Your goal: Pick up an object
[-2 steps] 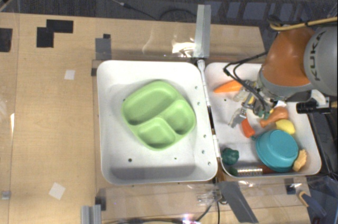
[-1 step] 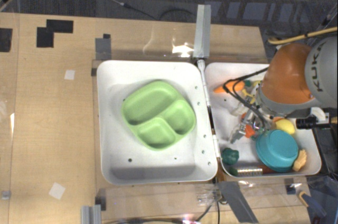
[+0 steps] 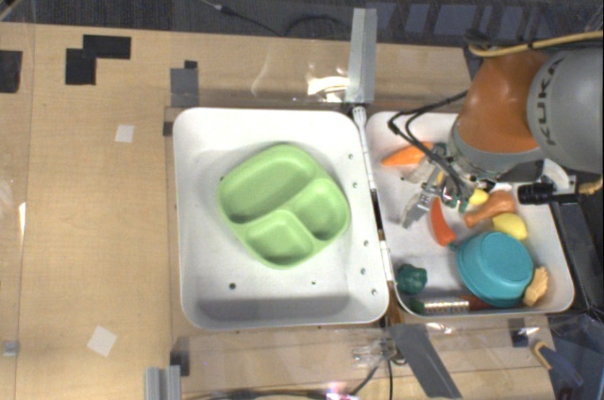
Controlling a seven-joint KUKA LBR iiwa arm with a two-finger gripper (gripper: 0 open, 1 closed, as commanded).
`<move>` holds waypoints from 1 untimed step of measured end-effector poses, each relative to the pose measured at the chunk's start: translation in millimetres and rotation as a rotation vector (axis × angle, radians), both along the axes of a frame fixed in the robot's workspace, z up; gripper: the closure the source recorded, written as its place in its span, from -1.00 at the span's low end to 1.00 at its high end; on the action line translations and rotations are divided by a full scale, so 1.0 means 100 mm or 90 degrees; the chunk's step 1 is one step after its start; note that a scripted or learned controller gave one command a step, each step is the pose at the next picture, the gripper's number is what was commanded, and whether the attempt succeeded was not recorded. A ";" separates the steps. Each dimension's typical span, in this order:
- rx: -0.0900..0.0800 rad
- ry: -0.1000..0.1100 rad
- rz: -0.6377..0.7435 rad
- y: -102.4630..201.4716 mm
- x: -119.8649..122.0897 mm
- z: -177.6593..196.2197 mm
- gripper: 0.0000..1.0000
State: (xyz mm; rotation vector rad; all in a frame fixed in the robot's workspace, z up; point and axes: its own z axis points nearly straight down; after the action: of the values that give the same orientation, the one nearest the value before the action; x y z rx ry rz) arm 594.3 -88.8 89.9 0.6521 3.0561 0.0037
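From my overhead camera I see two white bins side by side. The left bin (image 3: 198, 294) holds a green divided plate (image 3: 283, 205), lying tilted. My arm (image 3: 528, 115) reaches in from the right over the right bin (image 3: 389, 136). Its gripper (image 3: 422, 202) hangs low with fingers slightly parted, grasping nothing. Just beside it lie an orange carrot-like piece (image 3: 404, 157), a red strip (image 3: 442, 225) and a yellow piece (image 3: 508, 225). A teal bowl (image 3: 495, 266) sits nearer me, a dark green lump (image 3: 411, 276) at its left.
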 end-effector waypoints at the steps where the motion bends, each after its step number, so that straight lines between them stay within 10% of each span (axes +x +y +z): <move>1: 0.003 -0.001 -0.196 0.03 -0.45 0.01 -1.00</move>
State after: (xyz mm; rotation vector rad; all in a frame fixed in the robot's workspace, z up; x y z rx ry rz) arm 548.8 -86.0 90.7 1.1137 2.9182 0.0082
